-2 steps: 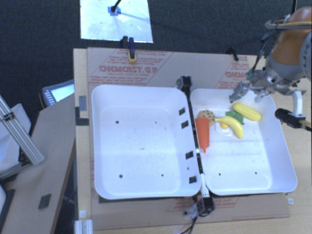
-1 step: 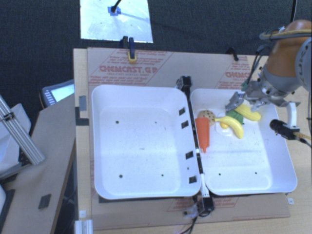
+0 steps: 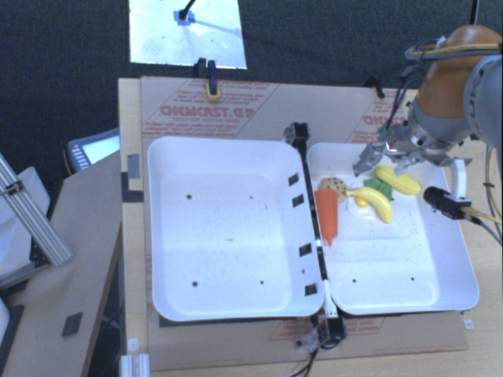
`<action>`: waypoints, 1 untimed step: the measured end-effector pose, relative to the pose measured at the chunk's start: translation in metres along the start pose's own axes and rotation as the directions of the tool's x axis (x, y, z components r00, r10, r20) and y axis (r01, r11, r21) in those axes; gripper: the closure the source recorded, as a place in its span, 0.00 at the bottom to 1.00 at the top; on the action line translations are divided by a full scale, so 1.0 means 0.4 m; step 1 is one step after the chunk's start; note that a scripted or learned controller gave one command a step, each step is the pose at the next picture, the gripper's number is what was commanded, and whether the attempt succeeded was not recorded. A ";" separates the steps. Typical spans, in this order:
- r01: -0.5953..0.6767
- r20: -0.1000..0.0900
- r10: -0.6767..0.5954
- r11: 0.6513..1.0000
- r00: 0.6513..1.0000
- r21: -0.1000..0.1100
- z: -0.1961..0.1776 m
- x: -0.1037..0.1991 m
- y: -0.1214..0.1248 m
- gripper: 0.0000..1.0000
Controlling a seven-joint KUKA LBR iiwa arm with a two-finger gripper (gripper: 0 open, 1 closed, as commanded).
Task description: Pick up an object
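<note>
Orange carrot lies lengthwise along the right bin divider, tip toward the camera; gripper fingers spread, holding nothing.

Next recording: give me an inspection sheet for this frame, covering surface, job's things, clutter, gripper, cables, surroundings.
Surface: left bin and right bin side by side on a brown board.
Job's things: all in the right bin's far part: carrot by the divider, cookie behind it, two yellow bananas, a green piece between them, a white egg-like piece.
Clutter: nothing seen.
Gripper: gripper above the bananas; holding nothing that can be seen.
Cables: black cable along the right bin's rim; wires at the near edge.
Surroundings: dark carpet, a pale sheet, aluminium rail at left.
</note>
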State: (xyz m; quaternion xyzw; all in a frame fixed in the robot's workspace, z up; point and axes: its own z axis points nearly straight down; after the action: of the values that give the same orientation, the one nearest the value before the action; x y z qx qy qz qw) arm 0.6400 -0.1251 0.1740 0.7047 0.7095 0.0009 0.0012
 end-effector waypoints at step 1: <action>0.000 -0.001 0.000 1.000 1.000 0.003 0.010 0.070 -0.068 0.00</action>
State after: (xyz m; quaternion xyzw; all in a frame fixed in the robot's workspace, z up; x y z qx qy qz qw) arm 0.6127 -0.0972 0.1701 0.7048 0.7094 -0.0001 -0.0003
